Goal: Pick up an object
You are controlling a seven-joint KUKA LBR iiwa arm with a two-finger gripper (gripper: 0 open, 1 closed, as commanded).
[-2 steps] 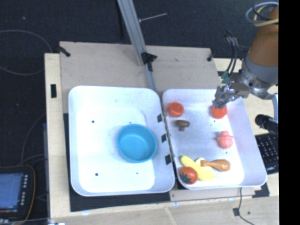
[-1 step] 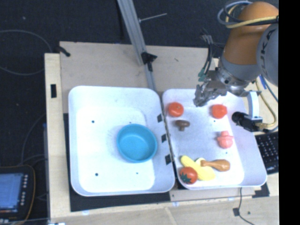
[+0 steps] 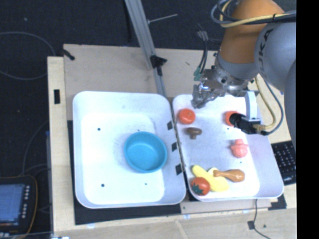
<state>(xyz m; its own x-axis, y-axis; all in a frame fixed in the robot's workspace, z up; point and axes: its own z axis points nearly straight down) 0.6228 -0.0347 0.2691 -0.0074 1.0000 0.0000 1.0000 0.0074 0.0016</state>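
The tabletop (image 3: 109, 63) carried 2 shallow white bins side by side. The left bin (image 3: 94, 108) held a blue bowl (image 3: 145, 151), sitting upright a little toward the divider between the bins.

The right bin (image 3: 266, 180) served as the landmark for the rest. The gripper (image 3: 199, 99) hung over its far-left corner, pointing down, just above and to the right of an orange tomato-like ball (image 3: 187, 116) that lay near that corner. Nothing showed between its fingers, and whether they stood apart or together could not be told. The grey arm with its orange band (image 3: 246, 24) came in from over the bin's far-right side.

Just toward the near side from the orange ball lay a small brown mushroom-shaped piece (image 3: 193, 131). Near the bin's far-right side sat a red object (image 3: 230, 117), partly hidden by a black part of the arm's fittings. A pink object (image 3: 239, 149) lay by the bin's right wall. In the bin's near-left corner a red tomato (image 3: 200, 186) touched a yellow banana-like piece (image 3: 210, 179), and a brown drumstick-shaped toy (image 3: 230, 175) lay just beside the yellow piece, toward the bin's right.
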